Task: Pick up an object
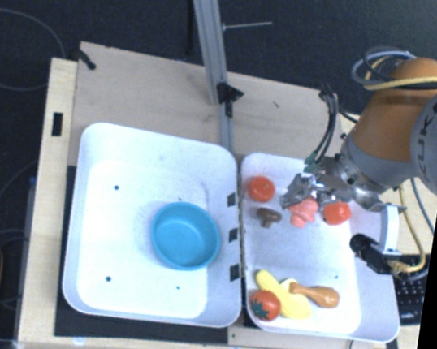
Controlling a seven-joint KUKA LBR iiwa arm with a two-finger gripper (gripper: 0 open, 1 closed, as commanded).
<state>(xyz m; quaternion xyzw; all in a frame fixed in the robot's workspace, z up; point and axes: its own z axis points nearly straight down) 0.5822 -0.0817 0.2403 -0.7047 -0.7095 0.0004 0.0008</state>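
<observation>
My gripper (307, 197) hangs over the upper part of the right bin (351, 269). A pink object (303, 214) lies directly below it, touching or nearly touching the gripper's tip; I cannot tell whether it is gripped. A red ball-like object (337, 212) sits just to the right of the pink one. A red-orange round fruit (261, 189) lies to the left, near the bin's upper left corner. A small brown piece (269, 215) rests below that fruit.
At the right bin's front lie a yellow banana (284, 297), a red tomato with a green top (265, 305) and a brown drumstick shape (315, 293). The left bin (114, 161) holds a blue bowl (185, 235). A grey metal bar (213, 54) slants in from the top.
</observation>
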